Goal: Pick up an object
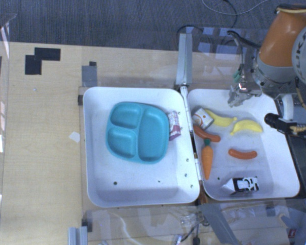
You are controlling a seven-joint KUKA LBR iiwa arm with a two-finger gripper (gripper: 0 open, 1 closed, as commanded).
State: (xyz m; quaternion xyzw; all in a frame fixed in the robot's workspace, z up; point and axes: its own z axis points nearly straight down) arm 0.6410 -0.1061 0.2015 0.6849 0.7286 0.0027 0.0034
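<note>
So nothing's grabbed yet. My claw [240,94] hangs over the upper edge of the right white bin [280,188], nothing between its fingers; can't tell if they're spread or pressed together. Candidates lie below it toward mid-frame: two yellow plastic bananas [247,127], an orange toy carrot [207,158], a red sausage [243,154] and a small black-and-white box [244,184]. The left white bin [143,193] holds a blue sectioned plate [137,131]. Picking is all still ahead, and the bananas look closest.
</note>
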